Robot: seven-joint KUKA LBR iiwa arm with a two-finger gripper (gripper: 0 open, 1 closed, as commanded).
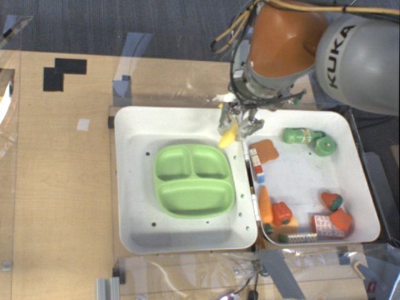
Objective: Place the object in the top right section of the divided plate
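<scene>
**Caller:** Where are you, and what have you got?

**Arm:** My gripper (236, 125) hangs just past the far right corner of the green divided plate (194, 180), and a small yellow object (227, 137) sits pinched between its fingers, so I am clenched on it. I judge this the carry step: object lifted, not yet placed.

**Caller:** What does the next move call for?

**Arm:** A short travel toward the plate's top right section (209, 163), then a descent and a release. That compartment looks bare.

**Caller:** Any edges in the way?

**Arm:** The wall between the left bin (134, 186) and the right bin (359, 186) runs just beside the plate's right edge; I should stay above it. Left of the plate, the room is open.
</scene>
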